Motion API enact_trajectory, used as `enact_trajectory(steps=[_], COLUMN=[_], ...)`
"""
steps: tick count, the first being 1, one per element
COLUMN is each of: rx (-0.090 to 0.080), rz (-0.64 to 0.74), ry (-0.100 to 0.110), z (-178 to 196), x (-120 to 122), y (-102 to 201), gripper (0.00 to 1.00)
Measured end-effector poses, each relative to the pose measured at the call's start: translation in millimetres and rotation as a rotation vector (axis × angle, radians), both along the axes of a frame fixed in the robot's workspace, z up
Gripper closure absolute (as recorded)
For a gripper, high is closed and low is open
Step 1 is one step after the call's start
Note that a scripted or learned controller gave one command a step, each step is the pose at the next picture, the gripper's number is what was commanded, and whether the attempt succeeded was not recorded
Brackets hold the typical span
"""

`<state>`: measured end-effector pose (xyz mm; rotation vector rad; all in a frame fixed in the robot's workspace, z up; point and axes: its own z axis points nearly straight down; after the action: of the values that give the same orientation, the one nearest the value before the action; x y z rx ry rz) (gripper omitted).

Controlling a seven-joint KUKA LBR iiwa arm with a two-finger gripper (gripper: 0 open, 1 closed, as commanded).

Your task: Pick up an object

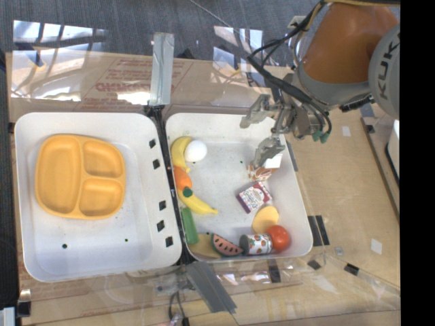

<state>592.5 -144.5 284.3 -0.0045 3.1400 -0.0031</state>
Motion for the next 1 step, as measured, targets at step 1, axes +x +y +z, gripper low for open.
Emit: enact_trajectory(steps=[1], rx=[0.003], rz=[-0.115], ry=[0.009], z=[-132.0], x=[-58.8], y=[-47.8], gripper=[0.0])
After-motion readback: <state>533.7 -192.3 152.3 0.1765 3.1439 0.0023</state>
